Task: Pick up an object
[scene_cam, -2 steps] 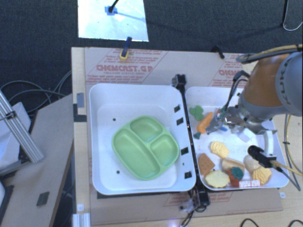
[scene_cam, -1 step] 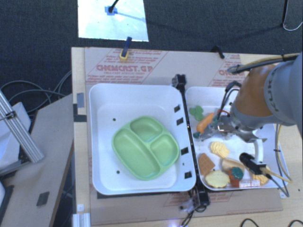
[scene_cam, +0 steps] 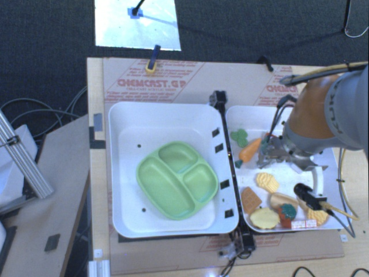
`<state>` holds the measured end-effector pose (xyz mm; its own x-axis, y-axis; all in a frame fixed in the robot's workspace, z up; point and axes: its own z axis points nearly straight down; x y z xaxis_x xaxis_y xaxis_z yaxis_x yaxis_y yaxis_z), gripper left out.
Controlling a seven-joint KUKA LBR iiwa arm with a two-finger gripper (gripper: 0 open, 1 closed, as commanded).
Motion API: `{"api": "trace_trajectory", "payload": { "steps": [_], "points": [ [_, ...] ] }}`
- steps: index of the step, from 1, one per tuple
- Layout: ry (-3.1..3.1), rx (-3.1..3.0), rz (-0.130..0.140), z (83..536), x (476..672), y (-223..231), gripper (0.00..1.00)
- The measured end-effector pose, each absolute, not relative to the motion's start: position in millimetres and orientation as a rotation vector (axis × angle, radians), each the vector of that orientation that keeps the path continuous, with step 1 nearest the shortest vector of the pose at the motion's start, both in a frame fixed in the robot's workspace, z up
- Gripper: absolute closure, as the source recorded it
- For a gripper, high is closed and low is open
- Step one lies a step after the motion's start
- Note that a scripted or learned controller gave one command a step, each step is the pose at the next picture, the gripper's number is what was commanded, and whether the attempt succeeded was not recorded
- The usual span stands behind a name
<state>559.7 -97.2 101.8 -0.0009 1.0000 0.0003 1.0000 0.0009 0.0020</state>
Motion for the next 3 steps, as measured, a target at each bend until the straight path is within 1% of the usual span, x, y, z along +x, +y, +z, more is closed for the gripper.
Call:
{"api": "trace_trajectory", "payload": {
  "steps": [1, 2, 3],
  "points": [
    [2.219, 2.218, 0.005, 155.3, 551.0, -97.5, 1.00],
    [2.221, 2.212, 0.007, 218.8, 551.3, -102.1, 1.00],
    [2.225, 2.215, 0.003, 224.5, 552.3, -102.1, 1.00]
  ]
}}
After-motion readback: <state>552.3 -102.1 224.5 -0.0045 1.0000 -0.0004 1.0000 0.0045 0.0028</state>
